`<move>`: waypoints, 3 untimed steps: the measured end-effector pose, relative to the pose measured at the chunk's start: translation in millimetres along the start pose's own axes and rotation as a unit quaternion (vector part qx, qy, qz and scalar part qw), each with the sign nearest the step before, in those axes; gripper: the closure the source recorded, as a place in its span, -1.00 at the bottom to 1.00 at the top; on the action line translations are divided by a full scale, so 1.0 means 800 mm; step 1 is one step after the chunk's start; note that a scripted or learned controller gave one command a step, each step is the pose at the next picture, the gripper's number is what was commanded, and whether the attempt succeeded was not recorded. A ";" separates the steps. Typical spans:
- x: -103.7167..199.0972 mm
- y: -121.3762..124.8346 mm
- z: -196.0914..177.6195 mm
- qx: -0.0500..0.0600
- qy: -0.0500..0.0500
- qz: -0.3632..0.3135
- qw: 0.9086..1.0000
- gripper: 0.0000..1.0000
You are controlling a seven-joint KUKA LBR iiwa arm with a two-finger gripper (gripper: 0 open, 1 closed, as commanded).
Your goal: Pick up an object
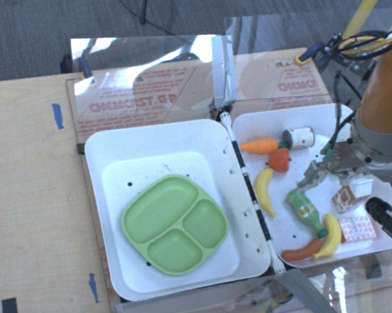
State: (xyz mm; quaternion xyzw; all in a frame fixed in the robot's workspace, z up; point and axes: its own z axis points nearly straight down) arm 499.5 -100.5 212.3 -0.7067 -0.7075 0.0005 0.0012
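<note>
In the right bin [249,125], the gripper [314,174] hangs near the middle, just above the green bottle [304,209]; whether it is wide or narrow, I cannot tell. A yellow banana [264,191] lies by the bin's left edge

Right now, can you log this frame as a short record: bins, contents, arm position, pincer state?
left bin: holds a green divided plate
right bin: carrot, tomato, can, banana, green bottle, second banana, hot dog, two small packets
arm: reaching in over the right bin's right side
pincer: low over the bin, beside the green bottle's top; open or shut unclear
held: nothing visibly between the fingers
</note>
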 end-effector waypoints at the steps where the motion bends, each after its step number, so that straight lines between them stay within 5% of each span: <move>1: -0.012 -0.021 0.154 -0.006 -0.001 -0.016 1.000 -1.00; 2: -0.017 -0.020 0.141 -0.009 -0.005 -0.013 1.000 1.00; 3: 0.070 0.001 0.030 -0.001 0.000 0.006 1.000 1.00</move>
